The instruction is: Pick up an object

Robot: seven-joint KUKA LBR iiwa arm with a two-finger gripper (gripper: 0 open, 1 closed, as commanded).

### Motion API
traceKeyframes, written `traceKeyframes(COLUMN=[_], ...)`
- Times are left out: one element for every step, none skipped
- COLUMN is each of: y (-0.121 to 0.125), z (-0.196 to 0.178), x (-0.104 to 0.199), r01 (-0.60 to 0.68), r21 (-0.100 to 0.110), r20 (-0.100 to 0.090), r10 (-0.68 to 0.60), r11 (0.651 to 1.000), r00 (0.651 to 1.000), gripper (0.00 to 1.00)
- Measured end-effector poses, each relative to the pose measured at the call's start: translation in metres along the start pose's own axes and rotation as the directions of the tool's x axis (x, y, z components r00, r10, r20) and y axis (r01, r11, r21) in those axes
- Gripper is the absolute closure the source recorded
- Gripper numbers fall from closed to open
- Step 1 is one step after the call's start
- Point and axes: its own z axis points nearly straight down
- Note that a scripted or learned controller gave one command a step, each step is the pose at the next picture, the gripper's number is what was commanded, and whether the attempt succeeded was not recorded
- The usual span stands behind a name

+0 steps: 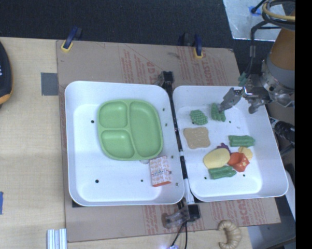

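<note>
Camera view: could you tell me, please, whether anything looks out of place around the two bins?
One thing does: a tan curled object lies on the bench below the right bin, outside both bins. A small red-and-white packet also sits askew in the left bin, just below the green plate.

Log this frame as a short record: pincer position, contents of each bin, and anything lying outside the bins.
pincer: over right white bin's far side, beside a small green toy piece
left white bin: green three-compartment plastic plate, small red-and-white packet
right bin, others: tan flat slice, yellow rounded piece, red piece
outside: curled beige object on bench, near edge
</note>
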Motion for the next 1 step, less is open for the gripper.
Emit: traceKeyframes(y=[0.0055], z=[0.0586], x=[-0.0269], r01=[-0.001], r21=[0.004], r20=[0.001], r10=[0.001], r11=[1.000], r00=[1.000], gripper=[0.00])
